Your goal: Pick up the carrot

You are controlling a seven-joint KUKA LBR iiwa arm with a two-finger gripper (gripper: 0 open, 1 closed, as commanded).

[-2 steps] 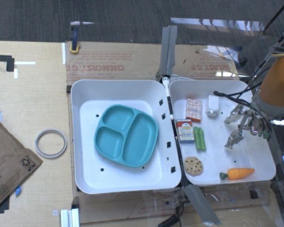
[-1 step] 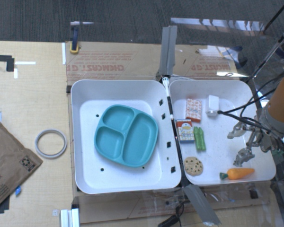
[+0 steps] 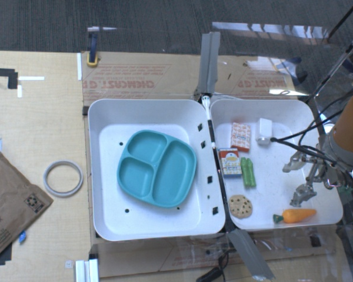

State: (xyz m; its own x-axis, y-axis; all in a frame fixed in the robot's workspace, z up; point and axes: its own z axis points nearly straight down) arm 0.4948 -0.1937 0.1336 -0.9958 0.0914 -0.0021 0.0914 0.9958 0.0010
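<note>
The carrot [image 3: 297, 215] sits at the near right corner of the right bin [image 3: 282, 107], lying on its side with the green tip pointing left. It looks like a toy one, so probably light, stiff and a bit slick, and round enough to roll or squirt out if pinched off-centre. The best bet would be to take it across the fat orange middle, not the tapered end.

Just beyond it hangs the gripper [image 3: 304, 194], jaws pointing down at the carrot with nothing between them; whether they're spread or closed can't be told from here.

To the left is a cookie [image 3: 240, 206], then further back a green stick [image 3: 247, 173], two small boxes and a white block. A teal plate [image 3: 157, 168] sits in the left bin.
</note>
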